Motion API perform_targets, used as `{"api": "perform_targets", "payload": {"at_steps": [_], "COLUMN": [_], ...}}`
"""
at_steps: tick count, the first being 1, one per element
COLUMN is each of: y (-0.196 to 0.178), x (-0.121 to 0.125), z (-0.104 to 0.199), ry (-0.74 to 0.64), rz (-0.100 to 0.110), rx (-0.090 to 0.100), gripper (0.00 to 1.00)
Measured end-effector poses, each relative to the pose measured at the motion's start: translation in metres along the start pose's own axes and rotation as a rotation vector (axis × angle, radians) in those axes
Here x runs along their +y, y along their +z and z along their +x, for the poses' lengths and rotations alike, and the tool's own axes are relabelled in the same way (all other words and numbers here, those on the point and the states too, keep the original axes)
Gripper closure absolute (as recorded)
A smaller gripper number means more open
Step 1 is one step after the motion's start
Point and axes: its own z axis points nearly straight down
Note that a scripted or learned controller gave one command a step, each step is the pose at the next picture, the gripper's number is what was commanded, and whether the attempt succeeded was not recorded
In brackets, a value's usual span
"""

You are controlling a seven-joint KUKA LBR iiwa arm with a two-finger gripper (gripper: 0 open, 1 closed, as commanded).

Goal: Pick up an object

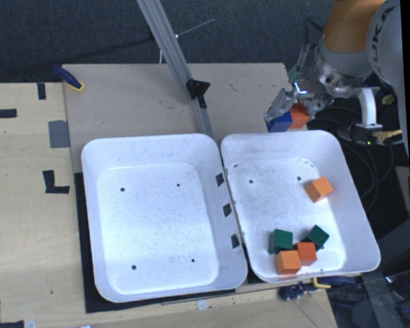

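My gripper (295, 114) hangs over the far rim of the right bin (352, 185), at the view's upper right. A small orange-red block (300, 114) sits between its fingers, and a blue block (279, 123) is pressed against that block's left side. In the right bin lie an orange block (319, 188) near the right wall and a cluster at the front: two green blocks (281, 240) (318, 236), a red-orange block (306, 251) and an orange block (288, 261).
The left bin (96, 201) stands beside the right one, their rims touching. A slanted metal rail (174, 51) runs down to the bins' far edge. Black cables (369, 132) lie to the right of the right bin.
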Motion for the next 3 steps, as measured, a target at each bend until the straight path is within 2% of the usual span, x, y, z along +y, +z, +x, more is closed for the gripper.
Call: {"api": "perform_targets", "payload": {"at_steps": [1, 3], "y": [-0.001, 0.036], "x": [-0.010, -0.033], "z": [0.048, 0.156], "ry": [-0.003, -0.004], "rz": [0.007, 0.009], "rx": [0.001, 0.002], "gripper": [1.00, 1.00]}}
